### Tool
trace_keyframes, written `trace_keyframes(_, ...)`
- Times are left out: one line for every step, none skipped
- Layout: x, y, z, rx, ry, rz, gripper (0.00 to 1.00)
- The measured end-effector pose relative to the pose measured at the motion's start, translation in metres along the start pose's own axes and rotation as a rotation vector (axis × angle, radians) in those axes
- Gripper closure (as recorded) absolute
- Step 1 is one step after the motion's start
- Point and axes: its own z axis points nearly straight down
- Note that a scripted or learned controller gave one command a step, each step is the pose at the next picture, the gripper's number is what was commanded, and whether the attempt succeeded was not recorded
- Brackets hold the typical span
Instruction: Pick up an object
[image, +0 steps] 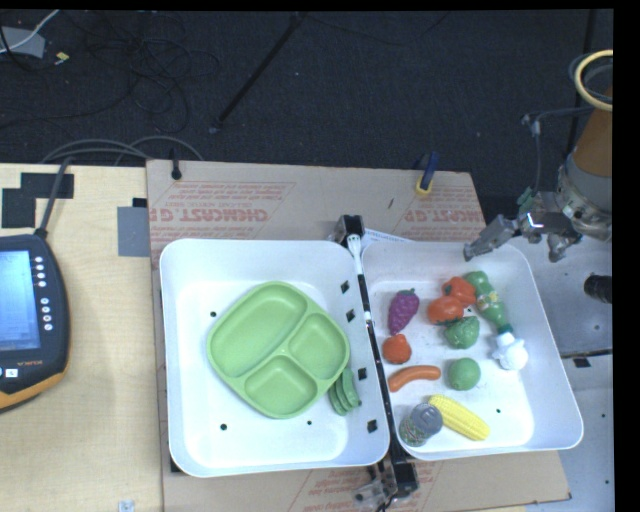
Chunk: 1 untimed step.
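Hovering by the right bin's far right corner, your pincer carries nothing, and you cannot tell its spread. No toy is picked yet. The toy food lies in this bin; the red pepper is nearest. Next, you must drop squarely over one piece.

Left white shallow bin: looking like smooth plastic, shining softly.
Right white shallow bin: showing the same smooth plastic finish.
Light green divided plate: appearing as matt moulded plastic.
Yellow toy corn cob: reading as glossy, ridged plastic.
Brown printed cardboard sheet: lying dull and papery under the bins.
Pale bench top: looking like matt wood.
Grey gripper: gleaming like bare metal.
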Motion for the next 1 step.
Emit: trace_keyframes(0.0570, -0.0535, -0.0938, -0.009, 0.000, -0.004, 0.00)
